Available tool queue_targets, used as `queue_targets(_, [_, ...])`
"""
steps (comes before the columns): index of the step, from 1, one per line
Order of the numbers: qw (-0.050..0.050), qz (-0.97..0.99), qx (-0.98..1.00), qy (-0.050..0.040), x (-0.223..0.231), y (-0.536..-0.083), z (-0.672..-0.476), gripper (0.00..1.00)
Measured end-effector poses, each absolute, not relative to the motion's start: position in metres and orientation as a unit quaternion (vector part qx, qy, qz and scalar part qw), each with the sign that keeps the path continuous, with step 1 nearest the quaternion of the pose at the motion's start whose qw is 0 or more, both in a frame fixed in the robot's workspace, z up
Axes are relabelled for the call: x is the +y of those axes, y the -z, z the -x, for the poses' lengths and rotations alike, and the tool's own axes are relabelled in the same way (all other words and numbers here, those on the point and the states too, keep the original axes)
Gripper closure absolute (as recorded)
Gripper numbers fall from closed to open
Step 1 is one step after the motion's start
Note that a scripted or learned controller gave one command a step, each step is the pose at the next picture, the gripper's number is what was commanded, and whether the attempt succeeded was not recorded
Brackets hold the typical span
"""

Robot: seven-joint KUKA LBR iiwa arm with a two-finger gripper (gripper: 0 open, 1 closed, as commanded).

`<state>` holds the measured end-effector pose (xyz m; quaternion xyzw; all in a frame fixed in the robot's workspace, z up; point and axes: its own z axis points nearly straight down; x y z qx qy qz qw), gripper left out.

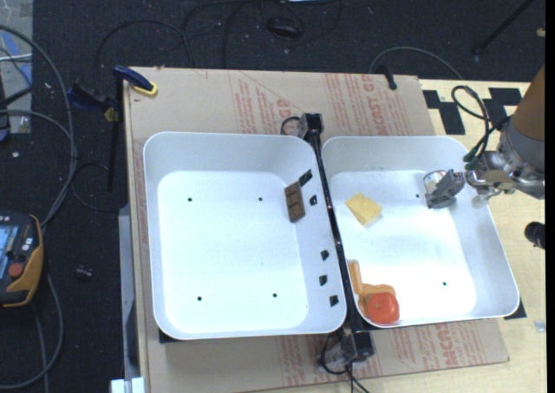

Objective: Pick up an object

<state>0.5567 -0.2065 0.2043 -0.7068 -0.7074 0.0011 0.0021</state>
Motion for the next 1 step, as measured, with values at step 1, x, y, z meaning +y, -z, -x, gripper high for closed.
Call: queue_targets(1, [0.002, 0.707, -0.707, -0.0012, -0.2119, -0.1442, -0.5512, 0.00])
